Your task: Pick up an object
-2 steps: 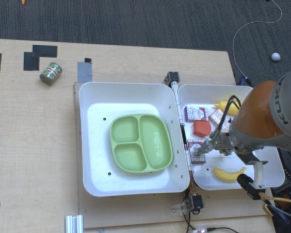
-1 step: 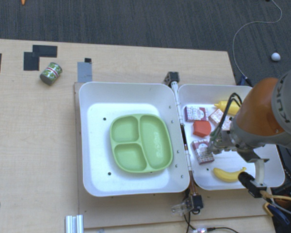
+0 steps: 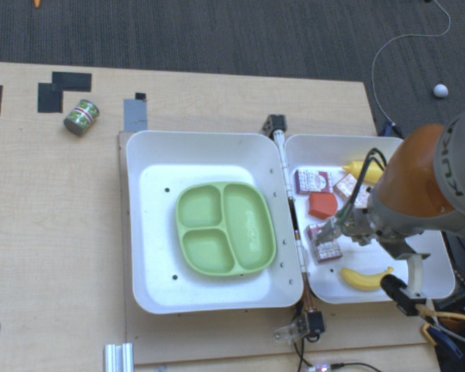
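Observation:
The right bin (image 3: 438,285) holds several small items. A red block (image 3: 322,204) lies near its left wall, with a purple-and-white packet (image 3: 311,180) behind it. A white-and-red packet (image 3: 346,184) and a yellow item (image 3: 363,167) lie further back. A banana (image 3: 363,278) rests near the front. My gripper (image 3: 331,232) hangs low over the bin's left side, right above a small dark packet (image 3: 326,249) that it partly hides. The grey arm with its orange band (image 3: 413,178) covers the bin's middle and right.
The left bin (image 3: 151,231) carries a green divided plate (image 3: 225,229). A ridge (image 3: 289,208) separates the two bins. A small can (image 3: 80,118) and black markers (image 3: 66,89) lie on the bench at the far left. Cables (image 3: 442,328) run by the front right corner.

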Robot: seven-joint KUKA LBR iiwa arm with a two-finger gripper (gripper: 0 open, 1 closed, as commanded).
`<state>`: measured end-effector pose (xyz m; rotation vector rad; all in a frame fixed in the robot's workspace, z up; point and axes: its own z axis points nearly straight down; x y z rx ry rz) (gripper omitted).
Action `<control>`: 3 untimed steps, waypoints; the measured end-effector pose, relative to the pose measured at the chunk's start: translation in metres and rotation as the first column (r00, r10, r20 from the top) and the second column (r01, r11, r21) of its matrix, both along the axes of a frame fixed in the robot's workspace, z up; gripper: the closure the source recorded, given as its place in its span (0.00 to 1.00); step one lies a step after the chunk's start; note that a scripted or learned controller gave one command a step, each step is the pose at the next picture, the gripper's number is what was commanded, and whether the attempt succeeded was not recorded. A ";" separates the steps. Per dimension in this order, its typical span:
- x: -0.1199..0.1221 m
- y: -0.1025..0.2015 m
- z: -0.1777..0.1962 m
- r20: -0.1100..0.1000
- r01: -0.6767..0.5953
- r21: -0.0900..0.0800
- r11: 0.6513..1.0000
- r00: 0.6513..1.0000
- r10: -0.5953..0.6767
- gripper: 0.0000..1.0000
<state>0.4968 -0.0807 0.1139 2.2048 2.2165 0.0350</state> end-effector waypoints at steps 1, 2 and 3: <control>-0.008 -0.002 -0.027 -0.019 0.004 -0.005 1.000 1.000 -0.004 0.00; -0.006 -0.002 -0.016 -0.013 0.003 -0.006 1.000 1.000 -0.003 1.00; 0.007 0.072 0.071 -0.022 0.000 -0.004 1.000 1.000 0.000 1.00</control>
